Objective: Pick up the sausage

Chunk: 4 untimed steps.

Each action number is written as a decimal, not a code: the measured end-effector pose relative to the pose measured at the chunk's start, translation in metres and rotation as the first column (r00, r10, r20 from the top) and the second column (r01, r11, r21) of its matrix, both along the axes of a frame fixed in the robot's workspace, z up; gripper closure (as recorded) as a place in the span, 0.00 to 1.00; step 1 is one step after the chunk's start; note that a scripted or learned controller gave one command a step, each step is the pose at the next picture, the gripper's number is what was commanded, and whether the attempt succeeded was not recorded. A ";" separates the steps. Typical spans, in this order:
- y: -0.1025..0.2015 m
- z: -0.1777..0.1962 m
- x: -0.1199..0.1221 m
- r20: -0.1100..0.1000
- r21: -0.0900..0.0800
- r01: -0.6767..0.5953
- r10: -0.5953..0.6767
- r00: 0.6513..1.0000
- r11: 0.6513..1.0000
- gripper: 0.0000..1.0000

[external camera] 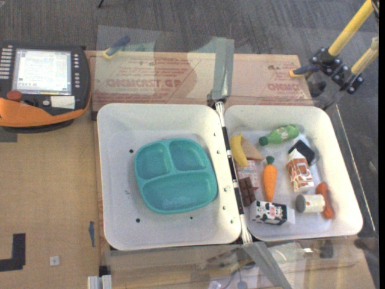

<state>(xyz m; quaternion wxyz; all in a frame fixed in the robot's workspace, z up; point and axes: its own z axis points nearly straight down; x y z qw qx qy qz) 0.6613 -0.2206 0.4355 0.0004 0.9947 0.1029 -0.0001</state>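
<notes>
At the end effector: apart or together cannot be told | sausage (325, 192) lies in right bin (344, 161) near its right wall, touching a white can (310, 203) | carton (299, 172) just beside, carrot (269, 180) mid-bin, banana (239, 150) by the divider | left bin (114, 179) holds teal plate (174, 176) | both bins on counter (48, 185)

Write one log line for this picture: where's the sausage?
sausage: right bin, far right, beside can | not picked yet | plate: left bin
</notes>
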 end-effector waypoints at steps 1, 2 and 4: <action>0.000 0.000 0.000 0.000 0.000 0.000 0.000 1.000 1.000 0.00; 0.000 0.000 0.000 0.000 0.000 0.000 0.000 1.000 1.000 0.00; -0.001 0.000 -0.004 -0.002 0.001 0.003 -0.003 1.000 1.000 0.00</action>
